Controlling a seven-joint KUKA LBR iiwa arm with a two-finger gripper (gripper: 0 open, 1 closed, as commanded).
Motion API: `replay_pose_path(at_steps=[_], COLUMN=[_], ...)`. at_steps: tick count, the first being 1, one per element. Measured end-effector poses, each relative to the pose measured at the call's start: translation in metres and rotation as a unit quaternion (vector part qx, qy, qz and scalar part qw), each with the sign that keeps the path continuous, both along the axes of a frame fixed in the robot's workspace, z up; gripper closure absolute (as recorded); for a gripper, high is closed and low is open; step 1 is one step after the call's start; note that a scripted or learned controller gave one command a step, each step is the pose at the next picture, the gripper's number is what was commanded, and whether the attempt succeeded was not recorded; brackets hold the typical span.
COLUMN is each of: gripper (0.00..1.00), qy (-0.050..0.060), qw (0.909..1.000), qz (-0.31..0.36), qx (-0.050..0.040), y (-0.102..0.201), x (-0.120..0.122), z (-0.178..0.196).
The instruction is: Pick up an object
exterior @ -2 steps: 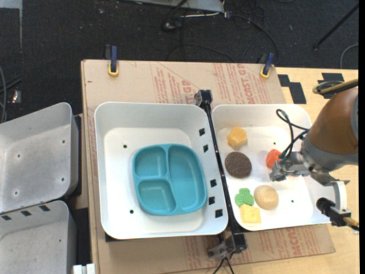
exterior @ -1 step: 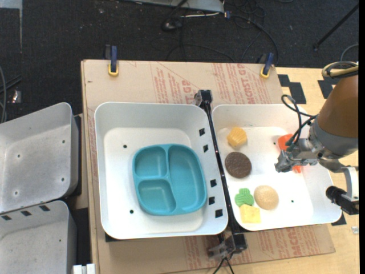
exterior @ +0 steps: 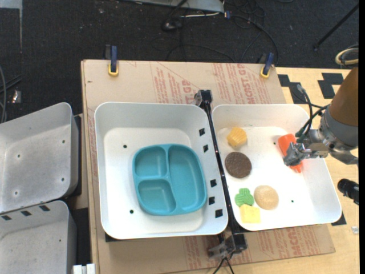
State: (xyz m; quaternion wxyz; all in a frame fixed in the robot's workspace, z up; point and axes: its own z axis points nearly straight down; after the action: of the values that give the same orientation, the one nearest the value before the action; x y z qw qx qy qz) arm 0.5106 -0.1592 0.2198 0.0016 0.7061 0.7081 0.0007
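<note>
The end effector (exterior: 296,153) is seen low in the right bin (exterior: 319,207), at an orange piece (exterior: 287,142) near the far right side. Whether it is open or closed cannot be told. A firm, centred hold should be confirmed before any lift is made.

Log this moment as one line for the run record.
gripper low in right bin | at orange piece | grasp unclear | blue tray in left bin

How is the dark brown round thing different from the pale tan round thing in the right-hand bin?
The dark brown round cookie-like disc lies nearer the bin's middle, just below the yellow chunk; the pale tan round disc lies nearer the front edge, beside the green piece. The brown one is much darker. Both are round, similar in size, and lie apart from the gripper.
</note>
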Motion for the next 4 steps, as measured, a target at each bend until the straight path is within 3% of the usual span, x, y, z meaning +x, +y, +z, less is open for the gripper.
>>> replay_pose_path(at_steps=[1, 3, 4], gripper=[1.00, 1.00, 1.00], qy=[0.000, 0.002, 0.003], qw=[1.0000, 1.0000, 1.0000], qz=[0.000, 0.002, 0.003], qx=[-0.0002, 0.0012, 0.0016], y=[0.000, 0.098, 0.157], x=[0.001, -0.008, -0.001], z=[0.032, 0.033, 0.021])
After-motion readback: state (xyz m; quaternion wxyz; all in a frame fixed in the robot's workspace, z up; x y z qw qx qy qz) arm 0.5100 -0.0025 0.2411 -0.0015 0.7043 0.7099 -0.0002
